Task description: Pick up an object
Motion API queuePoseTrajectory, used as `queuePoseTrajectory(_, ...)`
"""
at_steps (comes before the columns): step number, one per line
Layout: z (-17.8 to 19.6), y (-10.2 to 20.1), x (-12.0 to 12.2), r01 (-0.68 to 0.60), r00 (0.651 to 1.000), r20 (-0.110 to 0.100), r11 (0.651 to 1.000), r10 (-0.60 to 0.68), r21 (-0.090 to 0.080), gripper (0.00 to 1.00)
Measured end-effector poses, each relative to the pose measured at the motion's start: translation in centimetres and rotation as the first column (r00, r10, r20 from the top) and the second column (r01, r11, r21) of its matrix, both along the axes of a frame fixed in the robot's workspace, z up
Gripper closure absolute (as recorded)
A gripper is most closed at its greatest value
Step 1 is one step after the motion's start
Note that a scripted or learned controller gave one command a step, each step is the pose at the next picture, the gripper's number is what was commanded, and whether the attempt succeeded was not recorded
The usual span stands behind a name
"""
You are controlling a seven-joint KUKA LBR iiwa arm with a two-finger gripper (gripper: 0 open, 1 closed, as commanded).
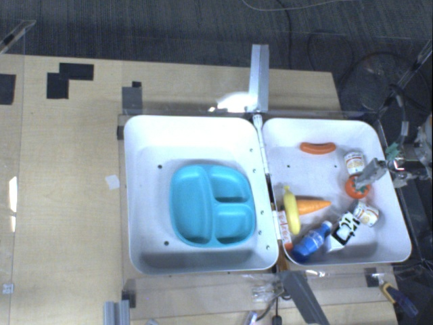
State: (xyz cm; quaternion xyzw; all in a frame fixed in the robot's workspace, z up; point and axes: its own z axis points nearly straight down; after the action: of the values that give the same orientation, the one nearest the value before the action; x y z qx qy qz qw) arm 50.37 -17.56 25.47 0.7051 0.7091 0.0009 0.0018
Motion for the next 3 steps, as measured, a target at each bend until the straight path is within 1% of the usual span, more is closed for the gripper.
queuePoseTrajectory(1, -9.7, -3.0, 5.7, 0.14, 0.99, -0.002, 0.99, -0.14, 0.001, 0.0)
queuePoseTrajectory(2, -16.6, -1.9, 8.2, 0.239, 0.971, 0.007, 0.971, -0.239, 0.001, 0.0)
queuePoseTrajectory(3, -4.9, 0.8, 15.5, 0.11, 0.994, 0.005, 0.994, -0.11, 0.0, 0.0)
